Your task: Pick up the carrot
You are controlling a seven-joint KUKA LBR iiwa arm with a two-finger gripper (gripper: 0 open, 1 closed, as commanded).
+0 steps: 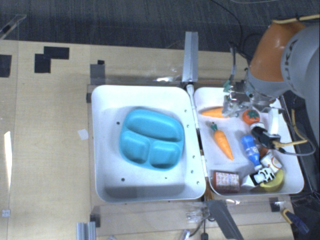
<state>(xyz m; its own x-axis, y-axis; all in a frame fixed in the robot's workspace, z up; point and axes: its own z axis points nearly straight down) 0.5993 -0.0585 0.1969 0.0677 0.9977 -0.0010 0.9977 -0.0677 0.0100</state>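
We find the end effector (pixel 232 103) at the right bin's (pixel 295 186) far edge; finger state indeterminable. One carrot (pixel 223 142) lies toward the near-left of it, long axis diagonal, leafy end nearest.

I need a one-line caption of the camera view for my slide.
Arm's tool over a carrot in the right bin; second carrot nearby; blue tray in left bin.
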